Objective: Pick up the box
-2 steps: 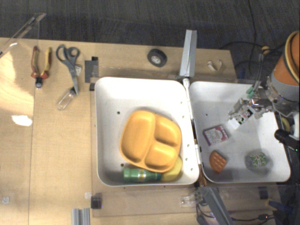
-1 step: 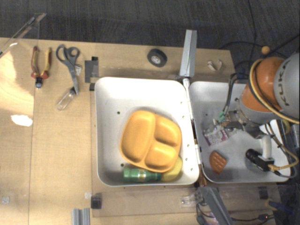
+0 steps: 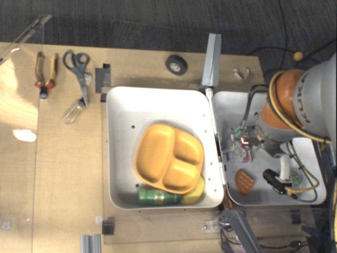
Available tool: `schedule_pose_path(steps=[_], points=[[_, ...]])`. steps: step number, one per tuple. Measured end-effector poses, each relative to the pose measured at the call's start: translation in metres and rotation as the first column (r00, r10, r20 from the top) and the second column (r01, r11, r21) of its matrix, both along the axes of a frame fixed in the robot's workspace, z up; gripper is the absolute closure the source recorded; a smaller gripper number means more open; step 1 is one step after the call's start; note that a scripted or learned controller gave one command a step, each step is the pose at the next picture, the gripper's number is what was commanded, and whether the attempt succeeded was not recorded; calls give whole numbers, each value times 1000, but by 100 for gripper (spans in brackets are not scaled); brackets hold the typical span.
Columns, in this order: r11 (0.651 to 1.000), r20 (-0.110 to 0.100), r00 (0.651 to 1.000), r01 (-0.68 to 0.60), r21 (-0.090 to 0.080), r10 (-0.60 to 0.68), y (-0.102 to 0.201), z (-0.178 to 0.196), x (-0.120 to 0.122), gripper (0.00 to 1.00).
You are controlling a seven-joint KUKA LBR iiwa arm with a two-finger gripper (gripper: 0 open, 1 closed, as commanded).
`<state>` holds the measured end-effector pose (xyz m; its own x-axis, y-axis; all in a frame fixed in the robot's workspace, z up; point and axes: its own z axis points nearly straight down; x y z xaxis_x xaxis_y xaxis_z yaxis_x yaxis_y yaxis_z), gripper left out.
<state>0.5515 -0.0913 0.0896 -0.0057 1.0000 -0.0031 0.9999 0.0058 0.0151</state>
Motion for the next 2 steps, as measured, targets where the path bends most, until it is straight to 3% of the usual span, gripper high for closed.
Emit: schedule_pose_path(steps=[1,2], points=[[1000,6,1000,-2,0,2,1,11,2,100],[998,-8,998,58,3,-58,37,144,-20,100]])
